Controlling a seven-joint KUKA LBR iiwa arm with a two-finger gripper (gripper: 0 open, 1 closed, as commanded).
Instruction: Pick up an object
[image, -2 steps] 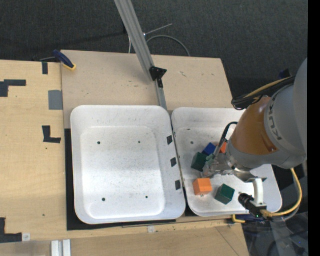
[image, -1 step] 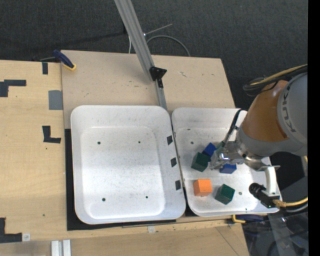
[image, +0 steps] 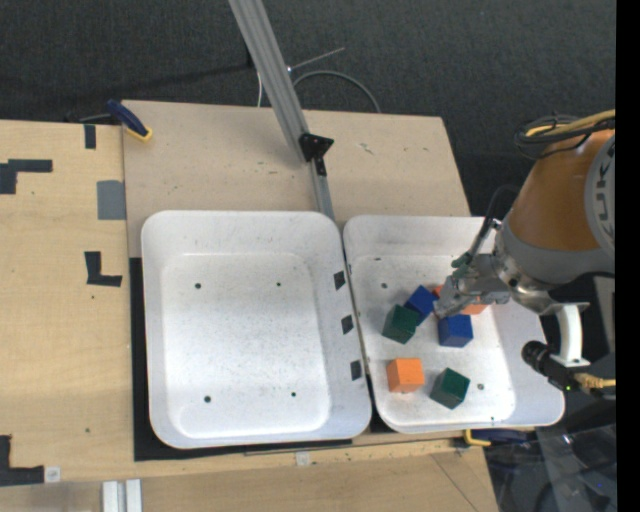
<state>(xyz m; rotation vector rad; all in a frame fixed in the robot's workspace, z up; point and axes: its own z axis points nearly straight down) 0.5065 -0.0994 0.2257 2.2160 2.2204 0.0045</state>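
Even overhead light, slightly soft.

Five small blocks in the right bin. Dark green cube at centre-left, touching a blue cube up and to its right. Second blue cube just right of these, with an orange-red piece partly hidden behind it. Orange cube and second dark green cube lie nearer the front rim, apart.
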